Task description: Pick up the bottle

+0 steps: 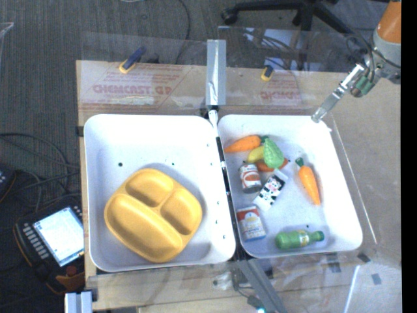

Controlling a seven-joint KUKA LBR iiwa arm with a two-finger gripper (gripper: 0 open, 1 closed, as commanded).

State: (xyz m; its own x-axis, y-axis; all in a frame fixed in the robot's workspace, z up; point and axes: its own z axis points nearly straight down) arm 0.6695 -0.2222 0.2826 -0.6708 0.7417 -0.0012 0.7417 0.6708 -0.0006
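1. Camera view is giving us a slanted look down on the worktop (pixel 98 77), where two shallow white bins are sitting side by side.
2. We are seeing the bottle (pixel 298 238), green with a pale label and a dark cap, lying on its side near the front edge of the right bin (pixel 345 194), cap pointing to the view's right.
3. The gripper (pixel 320 114) is hanging over the back right corner of that bin, well apart from the bottle, with nothing between its fingers; we cannot tell whether it is apart or together, as it is showing as one thin bar.
4. The arm is entering from the upper right, its orange band (pixel 389 19) showing at the edge.
5. Beside the bottle, a small red-labelled can (pixel 251 223) is lying to its left, and a black-and-white carton (pixel 270 192) is lying tilted above that.
6. We are also noting one carrot (pixel 309 182) at the right, another carrot (pixel 244 143) at the back, and a green leafy piece (pixel 273 153) just beside it.
7. A yellow divided tray (pixel 154 213) is resting in the left bin (pixel 104 142).
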